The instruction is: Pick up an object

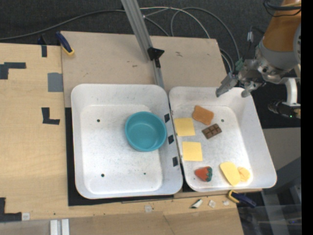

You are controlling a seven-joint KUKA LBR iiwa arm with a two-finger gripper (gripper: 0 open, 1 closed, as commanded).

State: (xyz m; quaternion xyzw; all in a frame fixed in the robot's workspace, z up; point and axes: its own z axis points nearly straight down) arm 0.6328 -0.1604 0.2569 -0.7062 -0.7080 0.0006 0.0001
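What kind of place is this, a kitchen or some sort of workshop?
Probably a robotics lab bench. A robot arm's gripper hangs over a white bin of toy food, cables trail behind, and a blue bowl sits in the other bin.

The wooden bench (29, 146) bears two shallow white bins side by side, the left bin (85, 180) and the right bin (261, 155), touching along their inner edges over a black mat (70, 155). Black tape marks (47, 115) and a grey patch (55, 82) sit on its left part. A paler board (107, 58) lies behind the bins.
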